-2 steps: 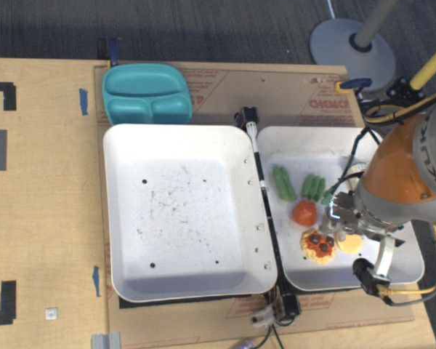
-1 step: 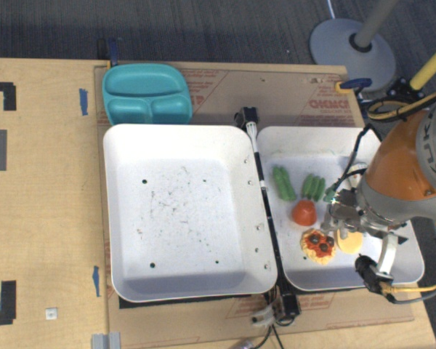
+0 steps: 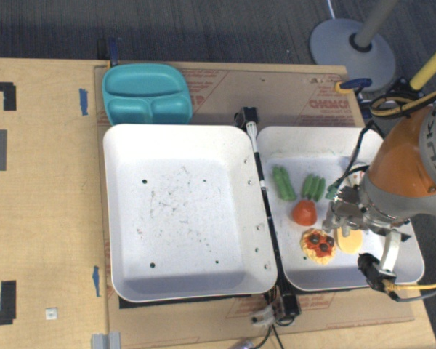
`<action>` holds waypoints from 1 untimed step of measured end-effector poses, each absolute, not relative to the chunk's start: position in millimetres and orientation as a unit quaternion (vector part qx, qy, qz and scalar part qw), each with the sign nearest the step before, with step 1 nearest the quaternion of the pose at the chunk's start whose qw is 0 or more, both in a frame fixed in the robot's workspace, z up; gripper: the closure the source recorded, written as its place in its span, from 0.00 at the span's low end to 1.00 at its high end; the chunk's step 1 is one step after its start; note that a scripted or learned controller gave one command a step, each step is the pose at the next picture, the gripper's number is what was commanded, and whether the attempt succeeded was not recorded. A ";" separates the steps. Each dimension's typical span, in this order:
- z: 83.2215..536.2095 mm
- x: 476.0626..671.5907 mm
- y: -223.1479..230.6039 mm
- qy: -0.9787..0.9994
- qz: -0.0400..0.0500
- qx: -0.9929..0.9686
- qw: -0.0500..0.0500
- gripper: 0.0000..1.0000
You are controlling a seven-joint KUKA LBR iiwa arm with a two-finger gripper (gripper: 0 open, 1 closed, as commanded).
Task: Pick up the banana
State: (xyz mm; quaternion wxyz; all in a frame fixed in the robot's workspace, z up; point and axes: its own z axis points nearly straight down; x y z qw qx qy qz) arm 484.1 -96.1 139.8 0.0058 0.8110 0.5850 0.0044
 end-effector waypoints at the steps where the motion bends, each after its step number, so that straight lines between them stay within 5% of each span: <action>1: 149.9 484.8 -96.1 0.585 0.005 0.811 0.007 1.00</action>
